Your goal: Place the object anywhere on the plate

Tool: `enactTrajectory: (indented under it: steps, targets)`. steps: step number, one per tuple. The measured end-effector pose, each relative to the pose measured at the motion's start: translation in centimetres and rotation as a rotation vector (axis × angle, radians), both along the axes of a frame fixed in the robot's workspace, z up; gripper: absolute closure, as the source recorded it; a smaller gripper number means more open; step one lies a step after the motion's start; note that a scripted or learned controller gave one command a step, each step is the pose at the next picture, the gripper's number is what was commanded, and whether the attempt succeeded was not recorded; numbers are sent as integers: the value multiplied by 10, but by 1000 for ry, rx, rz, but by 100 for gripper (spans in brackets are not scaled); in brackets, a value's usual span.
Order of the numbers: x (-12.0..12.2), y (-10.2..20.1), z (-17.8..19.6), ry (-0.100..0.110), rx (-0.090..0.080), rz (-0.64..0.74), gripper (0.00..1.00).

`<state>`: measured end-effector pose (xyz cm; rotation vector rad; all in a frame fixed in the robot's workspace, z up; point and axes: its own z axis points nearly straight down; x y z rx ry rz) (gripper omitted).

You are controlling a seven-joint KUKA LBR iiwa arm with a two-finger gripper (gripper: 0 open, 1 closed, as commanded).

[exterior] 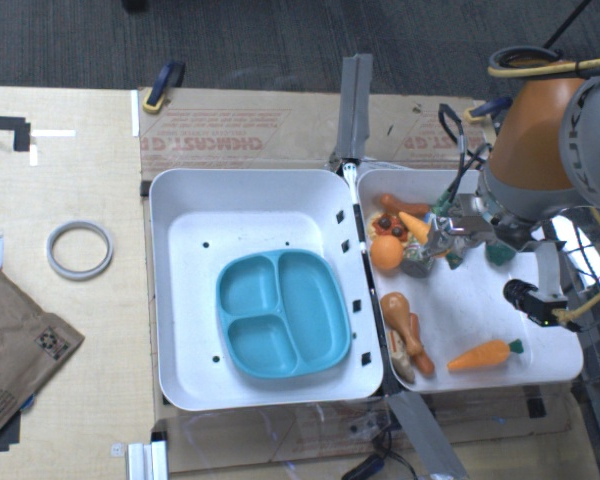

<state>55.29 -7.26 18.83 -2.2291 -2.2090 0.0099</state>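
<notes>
camera view: the blue divided plate [283,313] lies bare in the left bin [180,268], three compartments showing, nothing on it. the toy food is all in the right bin [540,363]: an orange ball-like fruit [386,254] against the inner wall, a small heap of red, dark and yellow pieces [398,224] just behind it, a brown drumstick-shaped piece [404,333] along the near inner side, and a carrot [483,355] lying apart toward the near right corner. the gripper [427,248] is low in the right bin, just beside the orange fruit and the heap, its metal tip over a greyish lump i cannot identify. i cannot tell how the tool stands or whether it has anything; the tip is too small and cluttered to read.

the risks, as i judge them: the pieces at the tip are crowded, so a close may catch two things, or pinch only an edge that slips on the lift. the round fruit may roll away if nudged. the carry must clear the two touching bin walls [360,258]; a low pass could knock the object loose before the plate.
</notes>
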Motion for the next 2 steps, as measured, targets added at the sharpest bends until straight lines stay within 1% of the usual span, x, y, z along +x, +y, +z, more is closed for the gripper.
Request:
enactTrajectory:
  steps: [1,2]
  targets:
    - [-74,81,37,-1,4,461,100]
    - [-74,80,37,-1,4,461,0]
